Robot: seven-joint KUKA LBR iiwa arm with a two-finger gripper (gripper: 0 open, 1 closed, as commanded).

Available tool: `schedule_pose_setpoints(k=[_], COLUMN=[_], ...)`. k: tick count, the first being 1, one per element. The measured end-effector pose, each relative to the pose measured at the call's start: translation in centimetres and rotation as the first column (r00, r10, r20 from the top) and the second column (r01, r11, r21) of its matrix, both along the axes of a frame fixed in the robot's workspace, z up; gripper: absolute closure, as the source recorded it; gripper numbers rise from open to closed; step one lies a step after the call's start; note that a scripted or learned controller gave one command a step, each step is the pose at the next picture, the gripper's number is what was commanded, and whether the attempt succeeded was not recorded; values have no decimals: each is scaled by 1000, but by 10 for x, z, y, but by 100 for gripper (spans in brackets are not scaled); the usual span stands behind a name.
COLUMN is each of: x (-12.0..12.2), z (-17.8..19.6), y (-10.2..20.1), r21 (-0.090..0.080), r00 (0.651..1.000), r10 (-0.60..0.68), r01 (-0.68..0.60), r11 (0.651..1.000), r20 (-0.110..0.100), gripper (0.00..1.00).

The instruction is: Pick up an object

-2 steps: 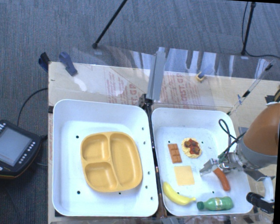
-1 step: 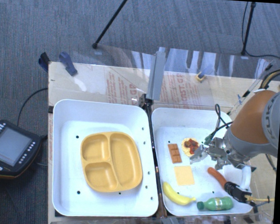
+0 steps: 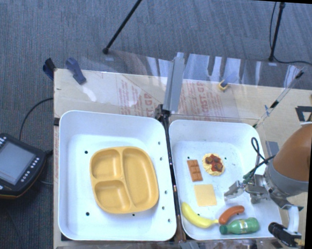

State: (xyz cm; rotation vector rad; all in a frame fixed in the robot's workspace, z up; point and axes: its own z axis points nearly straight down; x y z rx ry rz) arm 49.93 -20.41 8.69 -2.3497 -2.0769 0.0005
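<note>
Camera view: I see the gripper (image 3: pixel 241 188) low in the right bin (image 3: pixel 183 130), fingers spread, holding nothing. Near it lie a flat cheese square (image 3: pixel 205 195), glossy sausage (image 3: pixel 231 213), green bottle (image 3: pixel 241 226) and curved banana (image 3: pixel 197 216).

A yellow divided plate (image 3: pixel 124 178) in 1 white bin (image 3: pixel 74 136); yellow banana (image 3: pixel 197 216), red sausage (image 3: pixel 231 213), green bottle (image 3: pixel 241 226) in another.

I see grey carpet (image 3: pixel 57 17) around the pale worktop (image 3: pixel 120 94), tripod legs (image 3: pixel 123 22) behind it, and a handheld control tablet (image 3: pixel 10 163) lying left.
</note>
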Motion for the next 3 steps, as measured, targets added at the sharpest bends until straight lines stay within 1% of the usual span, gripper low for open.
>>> schedule_pose_setpoints(k=[1,2,3], x=[-24,-24,-24], z=[-1,-1,9], y=[34,70,70], r21=[1,1,3], r00=[984,959,961], r10=[179,284,278], r01=[-179,-284,-278], r11=[984,959,961], r20=[0,0,0], gripper=[0,0,100])
